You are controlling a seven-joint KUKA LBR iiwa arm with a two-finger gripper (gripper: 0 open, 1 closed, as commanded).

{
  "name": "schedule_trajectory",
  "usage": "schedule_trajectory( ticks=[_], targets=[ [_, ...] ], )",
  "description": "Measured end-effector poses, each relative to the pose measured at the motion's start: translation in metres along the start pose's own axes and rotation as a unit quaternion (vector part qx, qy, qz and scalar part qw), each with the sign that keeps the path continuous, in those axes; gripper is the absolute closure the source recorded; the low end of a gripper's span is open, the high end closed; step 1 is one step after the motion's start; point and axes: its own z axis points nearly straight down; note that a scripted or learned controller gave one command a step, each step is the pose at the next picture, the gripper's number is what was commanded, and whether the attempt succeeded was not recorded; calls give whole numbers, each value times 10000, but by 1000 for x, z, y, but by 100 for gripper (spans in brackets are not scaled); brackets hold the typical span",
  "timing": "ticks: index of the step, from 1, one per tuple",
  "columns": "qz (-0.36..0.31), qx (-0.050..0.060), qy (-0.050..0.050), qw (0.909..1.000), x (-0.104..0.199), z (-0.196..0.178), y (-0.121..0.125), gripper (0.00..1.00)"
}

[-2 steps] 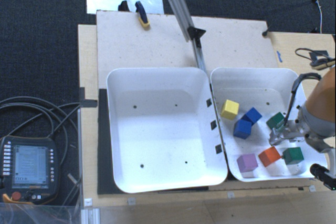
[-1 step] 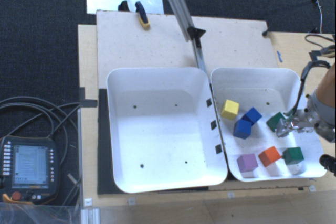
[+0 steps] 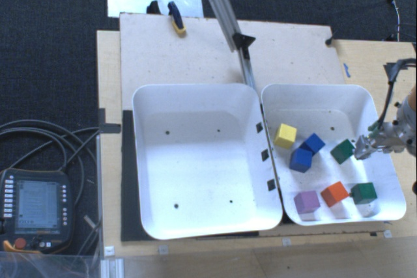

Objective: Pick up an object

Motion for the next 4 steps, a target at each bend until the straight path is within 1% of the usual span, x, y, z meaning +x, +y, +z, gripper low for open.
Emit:
schedule_trajectory(
  ticks=[1,2,3,4],
  targets=[
    [-27,16,19,10000,48,-16,3,100],
    [-37,19,24,10000,105,-29,9,100],
    [-41,28,30,10000,166,-34,5,100],
    [-29,29,27,10000,211,-33,13,100]
  ],
)
